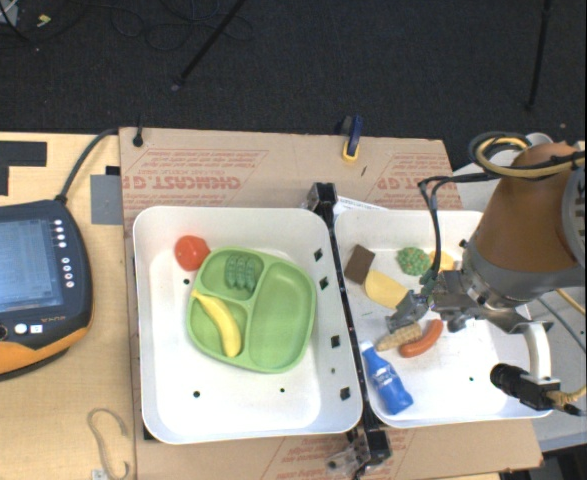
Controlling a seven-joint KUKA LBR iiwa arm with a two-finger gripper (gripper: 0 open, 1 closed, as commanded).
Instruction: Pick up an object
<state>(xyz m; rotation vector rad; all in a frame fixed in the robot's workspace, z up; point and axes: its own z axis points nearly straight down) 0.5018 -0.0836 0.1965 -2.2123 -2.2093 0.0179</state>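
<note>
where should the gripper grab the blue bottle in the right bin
Probably across the middle of the blue bottle, coming straight down. It lies flat on the floor of the right bin, long axis slanting from upper left to lower right, so the fingers would best close across its narrow width, clear of the bin's left wall.
</note>
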